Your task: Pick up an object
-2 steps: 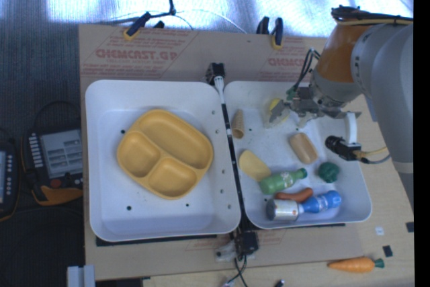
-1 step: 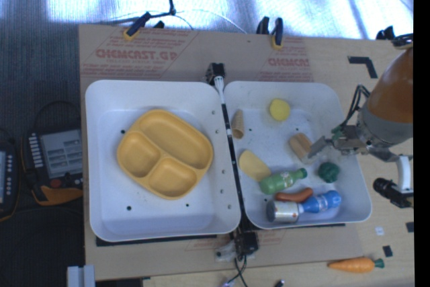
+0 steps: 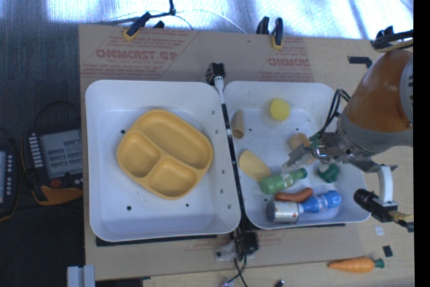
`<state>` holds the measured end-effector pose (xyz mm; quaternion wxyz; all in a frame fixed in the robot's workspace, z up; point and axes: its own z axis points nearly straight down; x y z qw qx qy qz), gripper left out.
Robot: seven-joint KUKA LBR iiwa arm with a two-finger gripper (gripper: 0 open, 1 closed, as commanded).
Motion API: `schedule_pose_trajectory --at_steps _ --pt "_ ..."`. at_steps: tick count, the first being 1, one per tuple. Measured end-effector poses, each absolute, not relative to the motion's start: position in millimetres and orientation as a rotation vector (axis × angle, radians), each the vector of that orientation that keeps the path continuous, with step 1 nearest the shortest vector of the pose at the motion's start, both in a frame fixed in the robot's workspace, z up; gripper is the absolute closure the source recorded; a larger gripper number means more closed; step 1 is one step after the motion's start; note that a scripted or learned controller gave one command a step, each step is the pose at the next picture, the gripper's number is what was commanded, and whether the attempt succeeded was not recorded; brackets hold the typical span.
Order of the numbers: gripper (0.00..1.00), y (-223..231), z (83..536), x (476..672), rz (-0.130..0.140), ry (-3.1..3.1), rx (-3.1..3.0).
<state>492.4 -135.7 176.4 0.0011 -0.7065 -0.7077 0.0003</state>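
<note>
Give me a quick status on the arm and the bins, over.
Gripper low in the right bin, nothing seen gripped. Green bottle just below it. Tan piece, green toy and blue bottle crowd close.

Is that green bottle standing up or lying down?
Lying down. The green bottle rests on its side on the floor of the right bin, its pale neck pointing toward the gripper.

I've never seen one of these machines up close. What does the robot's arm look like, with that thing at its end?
The arm is bulky and rounded, with a broad orange band over a grey section near the wrist. Thin dark cables loop alongside it. At its end sits a small metallic grey gripper with slim fingers. A white-and-black fitting juts out just below the wrist.
</note>
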Motion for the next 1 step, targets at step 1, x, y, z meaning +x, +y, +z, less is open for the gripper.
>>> schedule_pose_trajectory --at_steps 1 --pt "0.0 -223.5 144.6 552.4 0.001 -2.222 -2.221"
